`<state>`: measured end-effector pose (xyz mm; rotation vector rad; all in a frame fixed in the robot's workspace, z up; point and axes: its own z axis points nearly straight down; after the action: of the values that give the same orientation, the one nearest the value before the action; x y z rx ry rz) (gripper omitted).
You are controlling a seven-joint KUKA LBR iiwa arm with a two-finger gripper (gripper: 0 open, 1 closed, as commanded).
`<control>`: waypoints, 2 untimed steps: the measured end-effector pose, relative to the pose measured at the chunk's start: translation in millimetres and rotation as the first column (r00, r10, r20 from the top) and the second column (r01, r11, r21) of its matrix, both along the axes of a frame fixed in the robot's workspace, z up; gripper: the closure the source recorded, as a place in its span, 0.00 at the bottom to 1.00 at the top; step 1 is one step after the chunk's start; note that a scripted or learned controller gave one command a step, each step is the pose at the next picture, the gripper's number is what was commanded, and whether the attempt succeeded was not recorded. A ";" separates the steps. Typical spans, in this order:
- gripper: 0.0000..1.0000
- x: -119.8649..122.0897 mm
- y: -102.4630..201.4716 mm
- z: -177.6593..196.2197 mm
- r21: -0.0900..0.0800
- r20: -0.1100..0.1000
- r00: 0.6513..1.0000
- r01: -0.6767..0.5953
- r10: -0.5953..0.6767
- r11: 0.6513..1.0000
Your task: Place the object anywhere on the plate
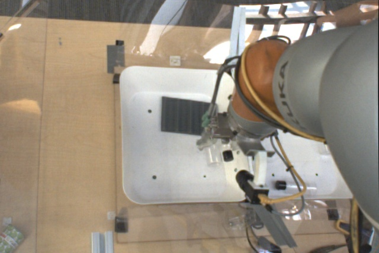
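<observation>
Grey arm's hand [214,148] hangs over shallow white plastic bin [139,169], at four o'clock of dark ribbed rectangular plate [182,115]; finger opening and any hold cannot tell.

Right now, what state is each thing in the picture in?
dark ribbed plate: lying flat in the white bin, nothing resting on its visible part.
white bin: sitting level on the wooden bench.
gripper: over the bin, just off the plate's right edge.
arm: reaching in above the bin.
</observation>
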<state>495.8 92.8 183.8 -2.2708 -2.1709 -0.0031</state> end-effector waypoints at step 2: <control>1.00 -8.6 108.9 18.9 0.000 0.002 0.986 -0.168 0.168 0.986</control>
<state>487.2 201.7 202.7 -2.0803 -2.3553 -0.0048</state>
